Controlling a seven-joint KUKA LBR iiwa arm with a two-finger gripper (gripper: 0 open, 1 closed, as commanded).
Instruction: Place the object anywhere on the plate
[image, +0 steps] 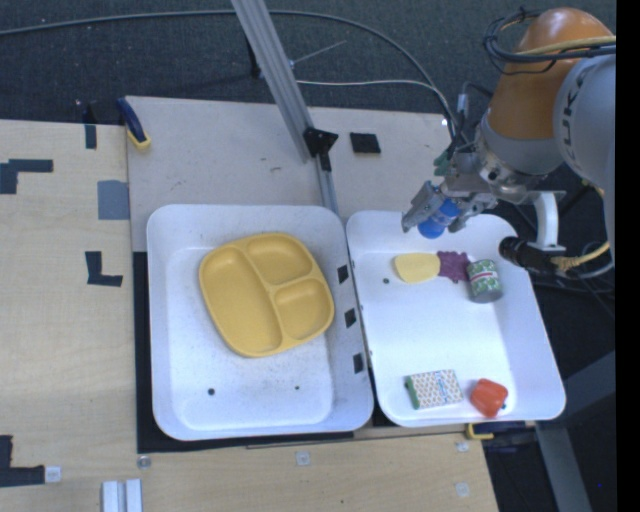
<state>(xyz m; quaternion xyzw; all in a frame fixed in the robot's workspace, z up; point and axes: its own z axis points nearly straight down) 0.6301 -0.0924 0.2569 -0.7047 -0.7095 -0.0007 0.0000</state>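
A yellow three-compartment plate (266, 293) lies in the left bin (170, 300). My gripper (428, 218) hangs over the far edge of the right bin (450, 330), well right of the plate. A small blue object (432, 228) sits at its fingertips, and it looks held between the fingers. Just below the gripper, on the bin floor, lie a pale yellow oval piece (415, 267), a purple item (454, 264) and a small green-labelled can (484, 280).
Near the right bin's front edge rest a patterned green-and-white packet (433, 389) and a red object (488, 396). A metal pole (290, 95) slants across the bench behind the bins. Black cables (560, 262) trail beside the right bin.
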